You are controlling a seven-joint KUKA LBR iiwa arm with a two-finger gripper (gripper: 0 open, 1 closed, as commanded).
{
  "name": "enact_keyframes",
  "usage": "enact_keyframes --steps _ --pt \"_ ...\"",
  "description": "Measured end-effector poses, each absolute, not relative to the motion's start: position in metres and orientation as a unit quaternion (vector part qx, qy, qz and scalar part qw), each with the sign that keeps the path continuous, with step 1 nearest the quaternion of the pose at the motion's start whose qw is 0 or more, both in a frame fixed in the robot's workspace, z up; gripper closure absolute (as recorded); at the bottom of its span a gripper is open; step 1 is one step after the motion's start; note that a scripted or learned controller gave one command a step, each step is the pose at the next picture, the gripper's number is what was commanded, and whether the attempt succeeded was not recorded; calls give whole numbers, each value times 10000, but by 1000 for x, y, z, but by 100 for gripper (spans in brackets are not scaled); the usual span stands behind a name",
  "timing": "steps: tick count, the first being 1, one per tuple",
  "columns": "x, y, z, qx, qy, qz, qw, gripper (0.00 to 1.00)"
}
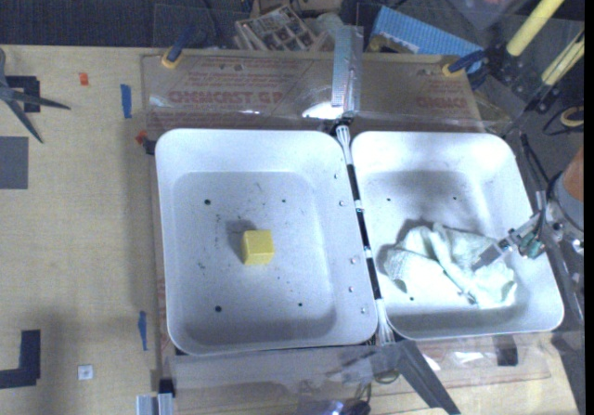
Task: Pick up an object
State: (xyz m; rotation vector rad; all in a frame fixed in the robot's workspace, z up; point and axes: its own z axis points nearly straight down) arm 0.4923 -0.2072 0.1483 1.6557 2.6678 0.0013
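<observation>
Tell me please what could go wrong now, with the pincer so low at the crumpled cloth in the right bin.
1. The pincer sits at the right edge of the cloth; it may catch a loose fold that slips out when lifted.
2. It works close to the right bin's right wall, so the arm may bump the rim.
3. The yellow block lies alone in the left bin, the easier target, and stays unpicked.

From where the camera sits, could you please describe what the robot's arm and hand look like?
Little of the arm is in frame: a grey, rounded body at the right edge with a hint of orange above it. The hand is small and dark metallic, with slim fingers and a greenish spot near its base. It is too blurred to make out cables or markings.
</observation>
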Motion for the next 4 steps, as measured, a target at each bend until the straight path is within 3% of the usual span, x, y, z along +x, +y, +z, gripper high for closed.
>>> enact_keyframes --steps 1,2,3,4 --pt "493 -209 159 5295 8483 10 37 100" --pt "484 -223 91 6262 7796 29 51 100" --pt "480 -179 206 7887 6148 -1 4 100" --pt "479 -116 140 8584 5129 -15 -21 100"
